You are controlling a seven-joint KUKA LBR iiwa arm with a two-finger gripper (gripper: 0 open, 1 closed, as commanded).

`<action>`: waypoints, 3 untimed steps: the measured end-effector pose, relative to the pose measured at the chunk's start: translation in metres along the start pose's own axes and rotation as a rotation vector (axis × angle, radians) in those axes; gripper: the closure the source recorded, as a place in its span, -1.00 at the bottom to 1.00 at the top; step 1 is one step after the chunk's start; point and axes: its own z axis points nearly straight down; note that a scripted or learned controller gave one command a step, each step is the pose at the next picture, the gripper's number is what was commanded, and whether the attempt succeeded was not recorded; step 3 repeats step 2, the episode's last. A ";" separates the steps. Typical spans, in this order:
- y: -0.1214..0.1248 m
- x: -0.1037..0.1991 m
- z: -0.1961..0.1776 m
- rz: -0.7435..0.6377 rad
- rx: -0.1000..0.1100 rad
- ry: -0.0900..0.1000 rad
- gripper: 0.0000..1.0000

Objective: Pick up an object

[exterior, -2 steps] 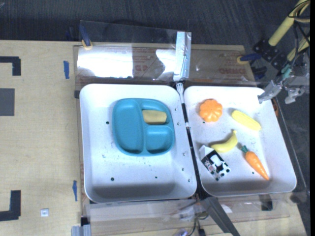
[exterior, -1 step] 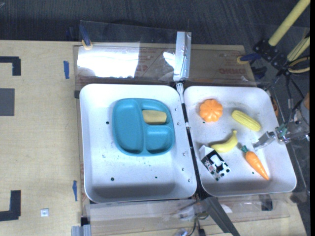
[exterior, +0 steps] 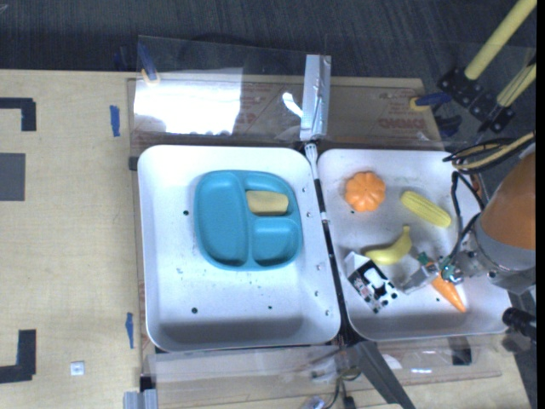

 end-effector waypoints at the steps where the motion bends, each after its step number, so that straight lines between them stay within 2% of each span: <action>1: 0.002 -0.001 -0.011 0.002 -0.007 -0.004 1.00; 2: 0.020 0.025 -0.111 0.123 -0.002 0.000 1.00; 3: 0.020 0.025 -0.111 0.123 -0.002 0.000 1.00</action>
